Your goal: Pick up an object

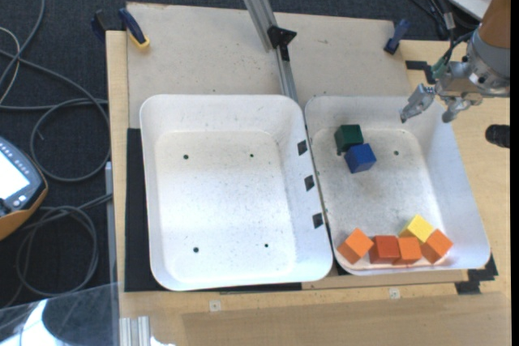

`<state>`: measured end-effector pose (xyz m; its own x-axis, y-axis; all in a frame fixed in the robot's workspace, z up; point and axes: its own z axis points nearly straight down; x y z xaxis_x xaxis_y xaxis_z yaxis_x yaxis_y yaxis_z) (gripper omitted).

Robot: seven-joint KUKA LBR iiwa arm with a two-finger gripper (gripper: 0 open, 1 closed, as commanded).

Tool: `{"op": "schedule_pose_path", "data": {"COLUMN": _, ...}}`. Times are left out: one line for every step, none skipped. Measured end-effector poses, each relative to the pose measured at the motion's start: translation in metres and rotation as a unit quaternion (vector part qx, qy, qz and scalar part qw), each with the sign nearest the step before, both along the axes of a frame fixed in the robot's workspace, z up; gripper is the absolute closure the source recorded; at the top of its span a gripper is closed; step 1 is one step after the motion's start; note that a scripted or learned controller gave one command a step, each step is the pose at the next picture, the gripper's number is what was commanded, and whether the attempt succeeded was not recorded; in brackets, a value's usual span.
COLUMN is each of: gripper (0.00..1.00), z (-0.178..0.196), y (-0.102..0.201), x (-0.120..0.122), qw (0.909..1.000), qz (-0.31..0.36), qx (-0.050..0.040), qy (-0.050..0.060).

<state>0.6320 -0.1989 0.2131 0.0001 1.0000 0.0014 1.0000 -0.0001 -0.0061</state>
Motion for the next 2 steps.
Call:
{"op": "schedule_pose_path", "data": {"gripper": 0.0, "z": -0.063, "y": -0.003, "x": 0.001, "qw": 1.0, "qz": 0.0, "qx": 0.0003, "qy": 0.001}}
{"op": "schedule_pose_path", "data": {"gripper": 0.0, "z": -0.116, "y": -0.002, "x": 0.0, "qw": 1.0, "qz": 0.0, "qx": 0.0004, "qy": 0.0}}
